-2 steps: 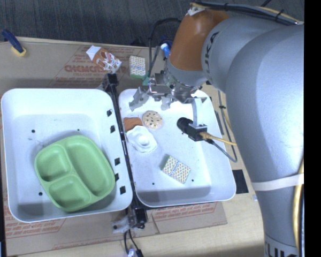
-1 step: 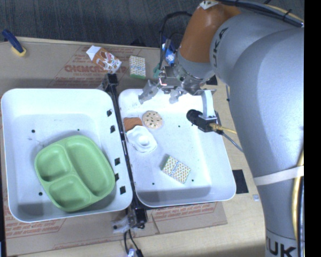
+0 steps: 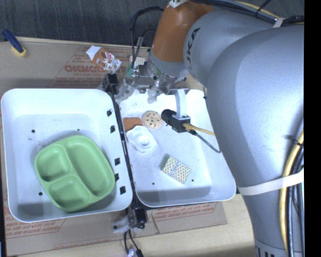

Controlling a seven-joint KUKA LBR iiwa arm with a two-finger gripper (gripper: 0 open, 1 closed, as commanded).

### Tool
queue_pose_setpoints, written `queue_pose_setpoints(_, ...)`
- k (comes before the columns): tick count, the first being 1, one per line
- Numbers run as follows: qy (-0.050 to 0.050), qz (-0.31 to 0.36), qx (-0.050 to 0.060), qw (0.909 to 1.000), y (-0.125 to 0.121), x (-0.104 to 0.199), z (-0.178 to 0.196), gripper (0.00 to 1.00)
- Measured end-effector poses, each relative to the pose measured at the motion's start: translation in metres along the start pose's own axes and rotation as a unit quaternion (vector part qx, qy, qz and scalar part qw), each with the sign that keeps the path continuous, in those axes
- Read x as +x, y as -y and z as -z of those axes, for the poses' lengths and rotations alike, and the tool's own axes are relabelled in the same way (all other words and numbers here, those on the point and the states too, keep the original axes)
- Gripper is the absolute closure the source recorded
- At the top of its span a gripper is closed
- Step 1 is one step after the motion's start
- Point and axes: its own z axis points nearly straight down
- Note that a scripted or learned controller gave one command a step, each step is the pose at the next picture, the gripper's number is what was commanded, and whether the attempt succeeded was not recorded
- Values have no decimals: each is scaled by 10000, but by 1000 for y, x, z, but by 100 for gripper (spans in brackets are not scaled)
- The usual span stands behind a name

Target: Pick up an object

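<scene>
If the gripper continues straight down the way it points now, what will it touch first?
The gripper would probably meet the bare floor of the right bin near its far left corner, just behind the speckled cookie; depth is unclear.

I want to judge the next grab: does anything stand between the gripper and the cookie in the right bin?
Nothing visible does. The gripper hangs over the far end of the right bin, and the cookie lies uncovered just nearer the camera. A brown piece and a white object lie close beside it.
</scene>
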Motion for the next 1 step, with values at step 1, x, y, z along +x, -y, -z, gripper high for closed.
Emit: queue_pose_setpoints(1, 5, 9, -10, 10000, -1, 95, 0, 0)
